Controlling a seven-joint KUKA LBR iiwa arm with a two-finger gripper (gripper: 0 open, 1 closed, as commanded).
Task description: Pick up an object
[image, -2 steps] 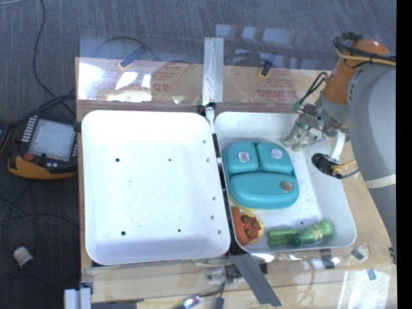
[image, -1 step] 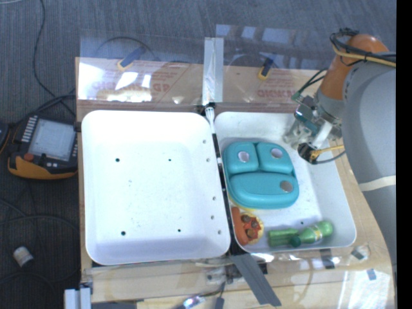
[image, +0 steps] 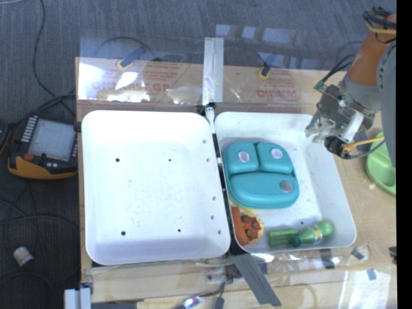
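green bottle [image: 301, 235] front of right bin [image: 335, 192] | teal tray [image: 261, 174] mid | gripper [image: 320, 126] above rim, jaw state unclear

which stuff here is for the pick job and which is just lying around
For the job: gripper, teal tray, green bottle, orange packet, right bin.

Just lying about: left bin, handheld pendant on the floor, cables, small cylinder.

The grey arm [image: 386, 69] reaches in from the right, its orange band [image: 367, 60] just above the wrist. Below the wrist, the gripper [image: 320, 129] points down and leftward, with yellow and black cabling beside the jaws.
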